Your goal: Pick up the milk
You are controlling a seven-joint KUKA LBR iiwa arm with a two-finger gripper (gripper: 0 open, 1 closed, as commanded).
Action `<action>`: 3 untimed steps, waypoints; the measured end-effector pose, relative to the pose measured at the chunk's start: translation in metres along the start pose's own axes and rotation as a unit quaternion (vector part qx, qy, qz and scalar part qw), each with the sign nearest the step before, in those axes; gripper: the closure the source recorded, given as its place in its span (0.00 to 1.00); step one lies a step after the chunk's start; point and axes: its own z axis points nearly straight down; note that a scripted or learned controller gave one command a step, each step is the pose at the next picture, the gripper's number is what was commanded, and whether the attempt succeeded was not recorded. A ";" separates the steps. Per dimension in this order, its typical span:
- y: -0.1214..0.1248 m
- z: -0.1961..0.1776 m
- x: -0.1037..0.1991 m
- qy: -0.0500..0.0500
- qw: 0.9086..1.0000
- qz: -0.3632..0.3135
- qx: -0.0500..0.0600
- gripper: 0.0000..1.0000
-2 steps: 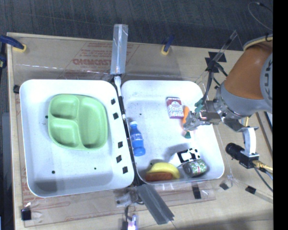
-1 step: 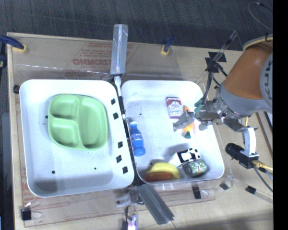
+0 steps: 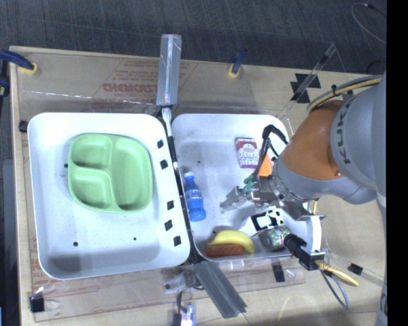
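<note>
In the middle of the right bin (image 3: 211,124), the gripper (image 3: 239,195) hangs with its two fingers spread apart, holding nothing. The milk (image 3: 247,152), a small red carton, lies just beyond it toward the bin's far edge. A blue bottle (image 3: 193,197) lies by the left wall, and a banana (image 3: 232,238) sits at the near edge.

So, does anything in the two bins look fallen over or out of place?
Mostly no. The blue bottle lies on its side against the right bin's left wall, and the milk carton lies flat. The green tray sits level in the left bin.
</note>
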 end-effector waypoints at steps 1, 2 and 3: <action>0.019 0.046 -0.037 0.000 1.000 -0.009 -0.001 0.00; 0.021 0.066 -0.019 0.000 0.994 -0.113 0.000 0.00; 0.022 0.056 -0.018 0.001 0.993 -0.115 0.001 1.00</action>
